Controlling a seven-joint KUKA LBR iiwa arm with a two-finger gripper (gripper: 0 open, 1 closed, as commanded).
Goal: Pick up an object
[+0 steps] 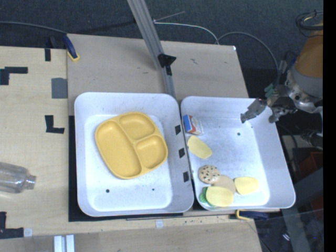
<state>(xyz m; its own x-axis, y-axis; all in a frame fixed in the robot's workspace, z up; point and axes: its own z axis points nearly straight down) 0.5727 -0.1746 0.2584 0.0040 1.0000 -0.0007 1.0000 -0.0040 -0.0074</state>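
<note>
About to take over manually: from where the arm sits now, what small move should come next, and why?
Probably bring the hand down and toward the camera's left, to the lone yellow piece in the right bin. The hand hangs open at the bin's far right edge with nothing between its fingers, and that piece lies apart from the clustered cookie and neighbours.
</note>
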